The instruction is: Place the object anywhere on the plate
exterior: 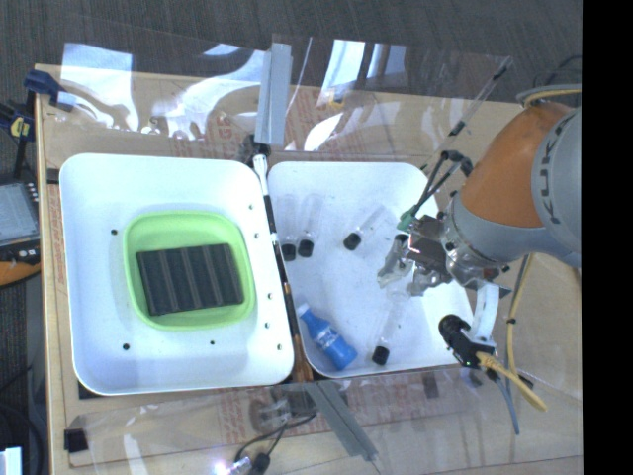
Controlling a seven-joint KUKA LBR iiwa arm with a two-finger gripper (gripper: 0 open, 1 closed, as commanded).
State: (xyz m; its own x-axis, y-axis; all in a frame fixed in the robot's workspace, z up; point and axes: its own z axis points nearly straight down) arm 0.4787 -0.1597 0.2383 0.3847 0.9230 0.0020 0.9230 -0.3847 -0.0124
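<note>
End effector (407, 268), grip unreadable, hovers over right bin (326, 181)'s open middle, blue bottle (326, 337) hugging its near-left edge.

Illumination is bright and even. Strong glare streaks cross the clear panels (297, 87) along the bench's far edge. The white bins (89, 265) appear near overexposed. Shadows are faint. Focus is moderately soft throughout.

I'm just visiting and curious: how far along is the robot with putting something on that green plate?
Nothing looks done: the green plate holds only its dark ridged insert. The end effector hangs over the right bin, where the blue bottle lies. Grasping and placing an object remain.
</note>
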